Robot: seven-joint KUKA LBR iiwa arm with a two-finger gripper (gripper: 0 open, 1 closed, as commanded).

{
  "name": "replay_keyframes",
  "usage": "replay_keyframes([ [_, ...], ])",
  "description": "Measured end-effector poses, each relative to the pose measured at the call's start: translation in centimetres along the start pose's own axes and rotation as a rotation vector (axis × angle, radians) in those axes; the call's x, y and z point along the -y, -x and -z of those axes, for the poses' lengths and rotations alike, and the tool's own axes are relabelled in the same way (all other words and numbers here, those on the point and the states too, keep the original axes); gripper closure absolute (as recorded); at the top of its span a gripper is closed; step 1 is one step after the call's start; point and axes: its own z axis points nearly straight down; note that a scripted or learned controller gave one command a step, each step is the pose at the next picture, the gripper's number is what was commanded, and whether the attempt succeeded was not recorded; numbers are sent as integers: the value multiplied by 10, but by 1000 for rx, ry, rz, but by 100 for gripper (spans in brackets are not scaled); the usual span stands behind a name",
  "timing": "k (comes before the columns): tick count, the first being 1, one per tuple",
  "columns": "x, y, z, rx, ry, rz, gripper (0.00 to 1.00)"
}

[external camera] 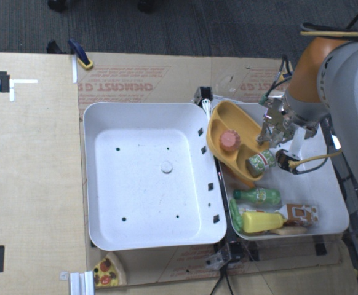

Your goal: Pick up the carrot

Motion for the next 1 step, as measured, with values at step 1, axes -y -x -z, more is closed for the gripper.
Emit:
replay_keyframes([
  [1,30,-12,-20,1,-3,-264,100],
])
